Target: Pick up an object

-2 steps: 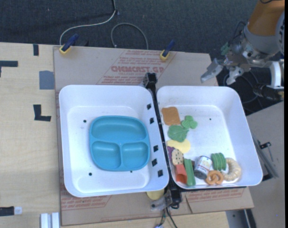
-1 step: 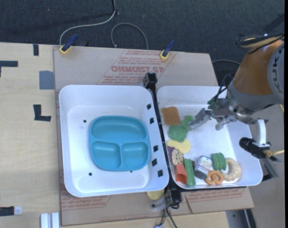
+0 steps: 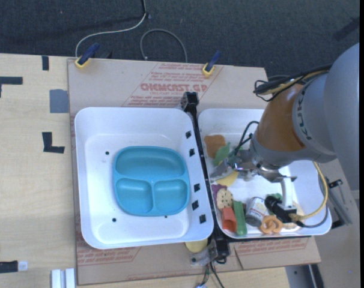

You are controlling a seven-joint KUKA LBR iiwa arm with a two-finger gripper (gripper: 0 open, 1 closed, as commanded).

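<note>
Yellow toy point(image 3: 229, 178) lies, perhaps touching, beside hand point(image 3: 235, 164) (right bin point(image 3: 317, 203)).

The grey arm with the orange band point(image 3: 284, 122) reaches down into the right shallow white bin point(image 3: 302, 230), its gripper point(image 3: 235, 164) low among small toy foods. A brown bun-shaped piece point(image 3: 214, 143) lies just above the gripper, a green piece point(image 3: 221, 155) touching beside it, a red block point(image 3: 229, 218) and a pretzel-shaped piece point(image 3: 271, 224) below. Well to its left, the other white bin point(image 3: 89, 161) holds a light-blue divided plastic plate point(image 3: 151, 180).

Glossy plastic tray point(image 3: 151, 180); smooth white bins point(image 3: 86, 161).
</note>
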